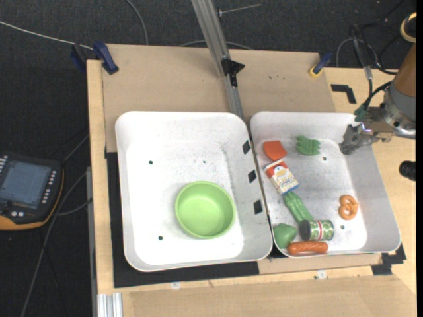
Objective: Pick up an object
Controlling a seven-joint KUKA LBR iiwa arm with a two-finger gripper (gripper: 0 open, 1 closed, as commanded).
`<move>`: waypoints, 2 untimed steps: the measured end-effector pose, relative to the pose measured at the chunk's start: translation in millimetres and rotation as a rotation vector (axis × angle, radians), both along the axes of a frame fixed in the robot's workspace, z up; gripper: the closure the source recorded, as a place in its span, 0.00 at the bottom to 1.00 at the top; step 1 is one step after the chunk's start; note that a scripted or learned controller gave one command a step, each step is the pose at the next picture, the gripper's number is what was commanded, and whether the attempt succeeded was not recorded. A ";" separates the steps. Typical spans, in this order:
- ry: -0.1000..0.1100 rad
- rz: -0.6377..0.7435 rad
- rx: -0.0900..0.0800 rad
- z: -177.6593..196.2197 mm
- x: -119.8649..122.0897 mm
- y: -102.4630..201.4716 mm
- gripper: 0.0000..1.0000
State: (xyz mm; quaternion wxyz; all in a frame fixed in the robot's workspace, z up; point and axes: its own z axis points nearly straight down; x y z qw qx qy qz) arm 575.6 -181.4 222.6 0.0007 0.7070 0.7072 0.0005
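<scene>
Camera view: green toy point(307, 145) beside gripper point(351, 140)

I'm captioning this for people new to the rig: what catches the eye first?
The lime green bowl sits alone in the left bin. The right bin holds a bright jumble: an orange block, a small carton, a pretzel and a sausage. The pincer hovers at its upper right rim.
</scene>
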 end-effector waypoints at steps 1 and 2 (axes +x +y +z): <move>0.001 0.004 0.001 -4.6 6.7 54.4 1.00; 0.002 0.005 0.002 -8.1 -2.8 110.4 1.00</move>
